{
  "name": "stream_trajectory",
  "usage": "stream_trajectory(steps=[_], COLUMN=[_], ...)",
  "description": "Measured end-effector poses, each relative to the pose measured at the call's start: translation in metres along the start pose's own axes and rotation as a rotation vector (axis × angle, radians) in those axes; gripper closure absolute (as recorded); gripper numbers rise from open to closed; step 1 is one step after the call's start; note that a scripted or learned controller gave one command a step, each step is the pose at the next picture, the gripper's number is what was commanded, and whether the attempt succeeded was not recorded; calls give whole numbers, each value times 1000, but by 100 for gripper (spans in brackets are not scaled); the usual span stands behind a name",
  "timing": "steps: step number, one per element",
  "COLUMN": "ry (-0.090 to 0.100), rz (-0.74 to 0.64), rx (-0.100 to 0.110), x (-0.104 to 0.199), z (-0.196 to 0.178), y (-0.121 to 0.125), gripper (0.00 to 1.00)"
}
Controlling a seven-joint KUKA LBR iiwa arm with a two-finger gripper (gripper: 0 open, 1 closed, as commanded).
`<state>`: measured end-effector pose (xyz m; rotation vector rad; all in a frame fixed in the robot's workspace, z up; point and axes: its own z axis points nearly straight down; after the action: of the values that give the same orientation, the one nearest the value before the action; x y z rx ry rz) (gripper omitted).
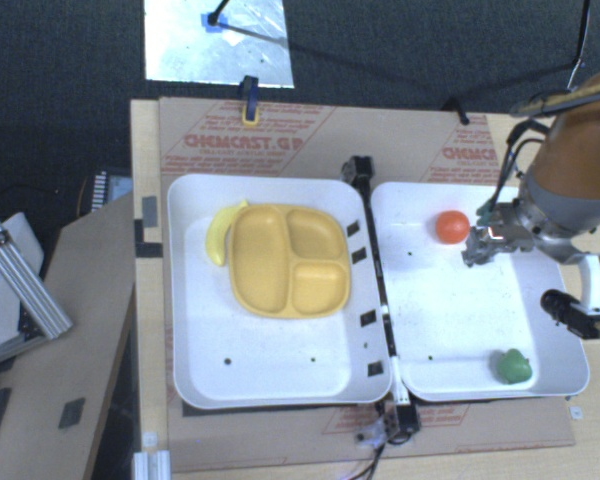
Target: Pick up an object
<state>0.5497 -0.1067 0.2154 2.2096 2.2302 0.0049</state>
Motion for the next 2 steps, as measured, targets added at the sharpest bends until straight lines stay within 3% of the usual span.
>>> stream_trajectory(steps=[2], ry=[2], rz=[-2], rx=[0], x=[115], z=[-9], y=[43], gripper=[100])
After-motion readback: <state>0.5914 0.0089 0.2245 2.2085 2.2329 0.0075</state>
